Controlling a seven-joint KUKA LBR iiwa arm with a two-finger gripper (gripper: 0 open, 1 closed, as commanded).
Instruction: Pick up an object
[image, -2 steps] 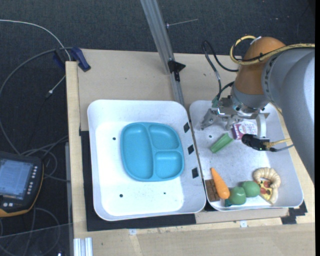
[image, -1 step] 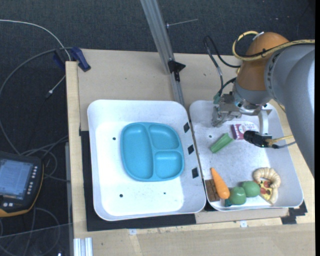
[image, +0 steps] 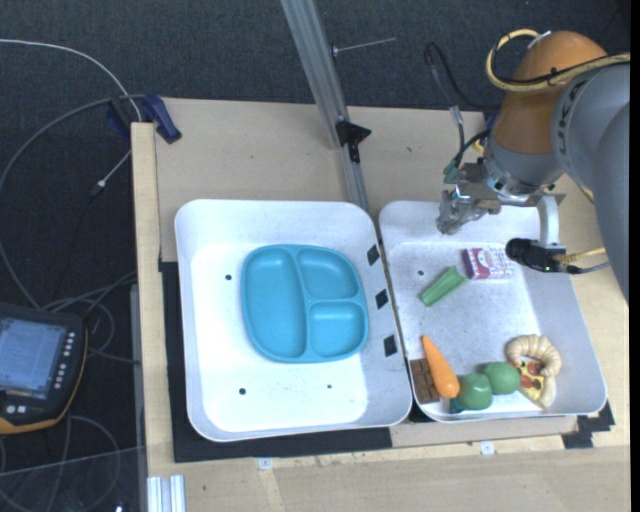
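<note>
**A:** Object (image: 441, 285)? I take the green stick for it, lying free mid right bin (image: 590, 350), tilted, at seven o'clock from my gripper (image: 456, 215).

**B:** Gripper state?

**A:** I cannot tell; it hangs over the bin's far edge.

**B:** Around it?

**A:** Pink packet (image: 485, 263) at five o'clock. Carrot (image: 440, 366), green ball (image: 476, 392) and pretzel (image: 532, 358) sit along the near edge. Blue tray (image: 303, 302) at eight o'clock, in the left bin (image: 205, 330).

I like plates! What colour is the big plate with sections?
Light blue. The divided plate shows in the camera view, in the left bin.
</note>
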